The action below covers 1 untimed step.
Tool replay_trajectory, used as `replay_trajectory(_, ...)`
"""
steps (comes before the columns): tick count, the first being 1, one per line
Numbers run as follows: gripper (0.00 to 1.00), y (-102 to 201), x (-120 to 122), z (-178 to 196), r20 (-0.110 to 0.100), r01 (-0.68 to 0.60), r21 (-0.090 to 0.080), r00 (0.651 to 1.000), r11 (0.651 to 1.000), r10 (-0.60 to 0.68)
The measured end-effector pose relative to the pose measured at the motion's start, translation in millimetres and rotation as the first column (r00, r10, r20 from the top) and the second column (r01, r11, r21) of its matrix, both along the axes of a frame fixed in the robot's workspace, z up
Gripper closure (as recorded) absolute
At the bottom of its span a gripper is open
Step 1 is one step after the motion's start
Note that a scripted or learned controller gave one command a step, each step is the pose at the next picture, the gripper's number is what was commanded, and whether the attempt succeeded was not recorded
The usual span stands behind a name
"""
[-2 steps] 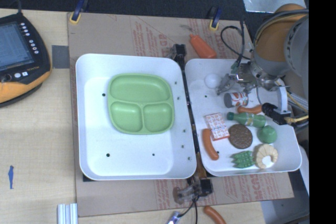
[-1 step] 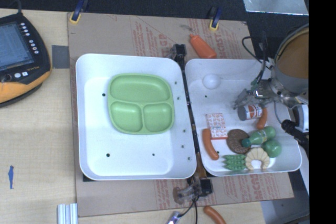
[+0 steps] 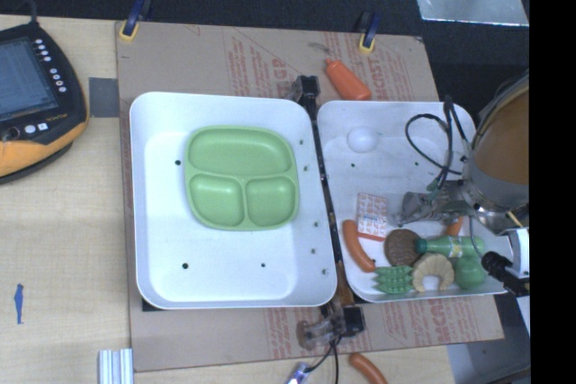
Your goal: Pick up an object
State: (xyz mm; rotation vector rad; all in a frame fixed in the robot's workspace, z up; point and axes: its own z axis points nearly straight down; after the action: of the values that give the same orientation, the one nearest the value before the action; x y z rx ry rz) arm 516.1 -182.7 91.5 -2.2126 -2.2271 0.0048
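Nearest the camera, at the table's (image 3: 63, 283) front edge, a stray orange sausage (image 3: 369, 366) lies on the cardboard outside both bins, out of play. Just beyond it, the right bin (image 3: 387, 126) has its clutter crowded into its near corner: an orange sausage (image 3: 357, 245) at the left, a green ridged piece (image 3: 392, 280), a brown disc (image 3: 402, 245), a tan ring-shaped piece (image 3: 434, 270), a green bottle-like toy (image 3: 454, 247) and a small printed packet (image 3: 372, 211). Any of these could serve as the object to pick up. The claw (image 3: 430, 204) sits low over this pile, just above the brown disc, probably because that is where the targets are densest; I cannot tell its state. Beside it, the left bin (image 3: 153, 193) holds a green divided plate (image 3: 241, 176). Farther back, a white ball (image 3: 362, 138) rests alone, and another orange sausage (image 3: 346, 80) lies beyond the rim.
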Motion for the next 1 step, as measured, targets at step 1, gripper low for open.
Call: replay_trajectory(1, 0.00, -29.7, 94.6, 60.2, 0.003, 0.003, 0.000, 1.000, 1.000, -0.003)
